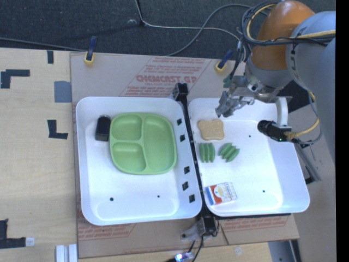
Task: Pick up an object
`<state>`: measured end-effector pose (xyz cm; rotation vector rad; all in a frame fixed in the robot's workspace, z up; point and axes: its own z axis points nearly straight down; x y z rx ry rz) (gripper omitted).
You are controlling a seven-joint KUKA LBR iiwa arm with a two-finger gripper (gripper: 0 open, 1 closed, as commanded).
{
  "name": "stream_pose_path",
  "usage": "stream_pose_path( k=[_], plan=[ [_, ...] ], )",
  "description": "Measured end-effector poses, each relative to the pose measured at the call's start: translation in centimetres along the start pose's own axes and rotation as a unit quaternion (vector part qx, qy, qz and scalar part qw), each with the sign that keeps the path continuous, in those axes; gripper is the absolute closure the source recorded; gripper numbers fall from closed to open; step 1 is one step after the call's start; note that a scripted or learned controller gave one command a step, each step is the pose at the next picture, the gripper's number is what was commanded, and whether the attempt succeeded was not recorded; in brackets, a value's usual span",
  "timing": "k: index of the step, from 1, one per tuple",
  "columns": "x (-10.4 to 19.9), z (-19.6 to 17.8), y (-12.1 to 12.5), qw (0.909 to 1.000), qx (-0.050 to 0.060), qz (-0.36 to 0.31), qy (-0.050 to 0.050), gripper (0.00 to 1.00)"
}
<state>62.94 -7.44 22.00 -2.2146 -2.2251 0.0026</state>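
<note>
Legible markings: one printed word on the cardboard sheet.

The cardboard sheet [163, 72] under both bins carries red print along its far edge; the large word reads "CHEMCAST", followed by letters that appear to be "GP", with smaller red lines above and below too small to read. The small carton [221, 192] at the near left of the right bin [272, 168] bears a red and blue label, illegible at this size.
</note>
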Motion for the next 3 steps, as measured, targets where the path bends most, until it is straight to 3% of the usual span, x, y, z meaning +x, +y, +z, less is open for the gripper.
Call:
stream_pose_path(
  k=[2,3],
  plan=[
    [10.0,-1.6,-3.2,1.0000,0.000,-0.001,0.001,1.00],
    [14.5,-0.3,-4.7,1.0000,0.001,0.000,0.000,1.00]
  ],
)
